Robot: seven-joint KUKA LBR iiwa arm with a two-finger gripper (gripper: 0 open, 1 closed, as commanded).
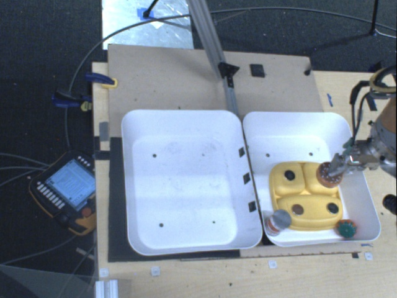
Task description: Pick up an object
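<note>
two white bins side by side on the counter (273, 61), the pincer (338, 168) down in the right one.

the left bin (139, 126) sits beside the right bin (291, 126), their rims touching down the middle. in the right bin lies a yellow tray (298, 194) with round hollows, and a small brown disc (325, 175) rests at its upper right corner. the pincer reaches in from the right and ends just at that disc, touching or nearly so; whether its tips are spread or pressed together cannot be told, nor whether the disc sits between them. a grey-capped piece (277, 221) lies at the tray's lower left corner, and a green ball (346, 229) lies in the bin's lower right corner. off the counter's left edge a pendant (65, 188) with a lit screen lies on the floor.
</note>
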